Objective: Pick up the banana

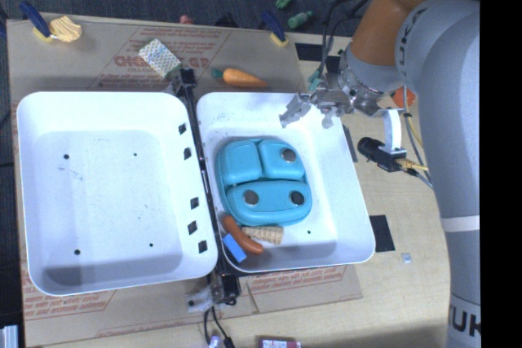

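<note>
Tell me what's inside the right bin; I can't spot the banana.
The right bin holds a blue toy, plus an orange piece, a blue block and a tan piece beside it. Anything beneath the toy is hidden.

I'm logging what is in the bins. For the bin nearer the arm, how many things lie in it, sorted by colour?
Blue: 2 (large blue toy, small blue block)
Orange: 1 (orange sausage-shaped piece)
Tan: 1 (tan piece)
Total: 4
</note>
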Robot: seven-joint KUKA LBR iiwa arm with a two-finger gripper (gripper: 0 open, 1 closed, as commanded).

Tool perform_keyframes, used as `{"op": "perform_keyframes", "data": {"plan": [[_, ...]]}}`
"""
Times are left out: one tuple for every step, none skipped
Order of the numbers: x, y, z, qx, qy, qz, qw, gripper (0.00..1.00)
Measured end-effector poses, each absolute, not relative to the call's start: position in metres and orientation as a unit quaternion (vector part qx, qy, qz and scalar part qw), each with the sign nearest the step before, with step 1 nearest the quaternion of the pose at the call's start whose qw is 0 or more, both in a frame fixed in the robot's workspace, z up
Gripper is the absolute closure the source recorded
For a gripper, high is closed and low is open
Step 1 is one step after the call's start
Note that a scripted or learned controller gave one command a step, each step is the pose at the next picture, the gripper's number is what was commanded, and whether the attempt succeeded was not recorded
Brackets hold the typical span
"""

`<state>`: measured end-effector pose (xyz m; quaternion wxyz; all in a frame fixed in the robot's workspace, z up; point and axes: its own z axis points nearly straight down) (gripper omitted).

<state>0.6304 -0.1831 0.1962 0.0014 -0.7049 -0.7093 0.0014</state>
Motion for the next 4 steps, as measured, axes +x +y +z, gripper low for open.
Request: {"op": "perform_keyframes", "data": {"plan": [[0.517,-0.195,0.281,-0.748,-0.664,0.0010,0.001,0.00],[0.493,-0.080,0.325,-0.788,-0.615,0.0008,0.002,0.00],[0.481,0.004,0.341,-0.841,-0.540,0.0011,0.000,0.00],[0.481,0.004,0.350,-0.839,-0.543,0.0025,0.001,1.00]]}}
